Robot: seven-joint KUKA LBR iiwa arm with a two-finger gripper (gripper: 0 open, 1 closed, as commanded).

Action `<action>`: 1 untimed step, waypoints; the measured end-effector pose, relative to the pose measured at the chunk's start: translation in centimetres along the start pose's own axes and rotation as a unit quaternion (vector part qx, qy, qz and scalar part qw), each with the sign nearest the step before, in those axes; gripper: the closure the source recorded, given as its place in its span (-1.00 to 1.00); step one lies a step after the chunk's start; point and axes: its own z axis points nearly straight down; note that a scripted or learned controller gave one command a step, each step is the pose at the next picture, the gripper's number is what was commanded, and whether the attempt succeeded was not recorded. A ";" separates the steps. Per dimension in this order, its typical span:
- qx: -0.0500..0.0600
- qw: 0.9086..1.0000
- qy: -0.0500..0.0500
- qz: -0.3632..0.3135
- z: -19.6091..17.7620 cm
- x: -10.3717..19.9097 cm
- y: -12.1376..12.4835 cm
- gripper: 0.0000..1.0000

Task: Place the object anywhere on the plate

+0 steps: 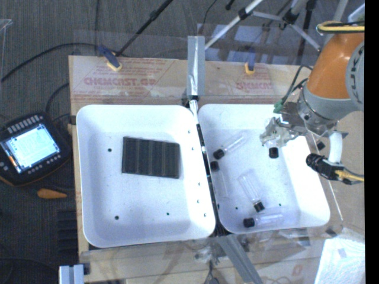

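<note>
A slanted overhead look at a surface (89, 81) carrying two shallow white bins side by side. The left bin (95, 176) holds a dark, ridged rectangular plate (151, 157) lying flat near its middle, slightly toward the far edge. Bare white floor surrounds the plate on all four sides, with the widest open stretch along the bin's near edge.

The right bin (308, 203) holds several clear plastic vials with black caps. One vial (230, 145) lies tilted near the bin's left wall, its cap toward the divider between the bins. Another vial (249, 188) lies near the bin's middle, cap pointing toward the near edge. A third vial (263, 220) lies along the near edge. The far-left part of this bin is open floor.

The grey arm with its orange band (334, 70) reaches in from the right edge of the surface. Its gripper (273, 139) hangs over the far-right part of the right bin, and a small black-capped piece (273, 152) sits just below its tip. Whether the fingers are spread or closed, and whether they grasp that piece, cannot be told.
</note>
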 end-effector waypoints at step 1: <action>-0.001 0.969 0.000 -0.245 -15.0 8.4 -5.5 1.00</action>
